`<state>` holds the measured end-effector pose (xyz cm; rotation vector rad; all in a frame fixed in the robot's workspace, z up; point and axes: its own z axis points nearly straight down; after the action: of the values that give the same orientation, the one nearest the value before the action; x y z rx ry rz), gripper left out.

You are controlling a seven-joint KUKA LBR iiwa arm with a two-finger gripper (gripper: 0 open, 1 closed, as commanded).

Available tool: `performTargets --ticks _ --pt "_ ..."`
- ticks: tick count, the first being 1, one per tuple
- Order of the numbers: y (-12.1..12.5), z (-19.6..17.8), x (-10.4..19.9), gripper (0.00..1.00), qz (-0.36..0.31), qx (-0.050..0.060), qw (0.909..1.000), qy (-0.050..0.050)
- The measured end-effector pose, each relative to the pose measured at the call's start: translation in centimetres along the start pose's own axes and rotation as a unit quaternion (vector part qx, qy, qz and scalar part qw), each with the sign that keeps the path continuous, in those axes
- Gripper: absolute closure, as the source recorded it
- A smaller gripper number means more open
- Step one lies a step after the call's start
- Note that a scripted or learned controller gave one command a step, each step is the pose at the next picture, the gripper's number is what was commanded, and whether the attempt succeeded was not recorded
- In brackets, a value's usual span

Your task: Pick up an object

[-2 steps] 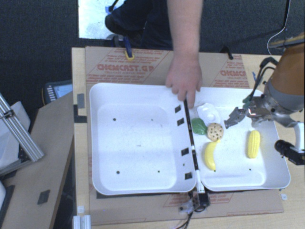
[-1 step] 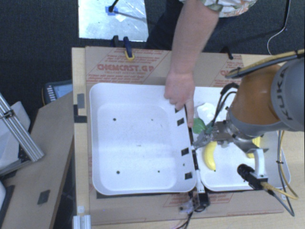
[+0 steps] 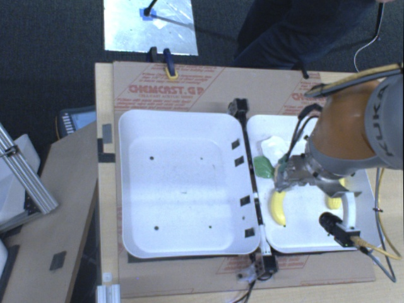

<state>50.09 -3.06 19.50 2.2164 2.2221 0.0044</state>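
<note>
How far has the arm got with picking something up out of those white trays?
Nothing looks picked up yet. The gripper is down inside the right bin, just above the banana and beside a green object, so it seems to be reaching for one. The banana lies flat on the bin floor. Left to do: close on an object and lift it. I cannot tell how the gripper is set.

Dark carpet floor [image 3: 57,36]. Shiny metal sheet [image 3: 150,16] lies on it at top, blue tape near its middle. Brown surface [image 3: 202,81] printed with red lettering, yellow-handled clamp [image 3: 169,65] at its far edge. Aluminium rail [image 3: 25,172] at left, slanted, over a tan board [image 3: 69,188].
</note>
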Motion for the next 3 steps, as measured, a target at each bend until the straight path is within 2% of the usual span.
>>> performTargets --ticks 1,2,3 --pt "2.0 -9.5 5.4 1.00 -0.004 -0.004 1.0000 0.001" --pt "1.2 -17.8 11.7 1.00 -0.005 -0.003 1.0000 0.002" --pt "-1.3 -29.0 20.0 1.00 -0.005 -0.005 1.0000 0.004"
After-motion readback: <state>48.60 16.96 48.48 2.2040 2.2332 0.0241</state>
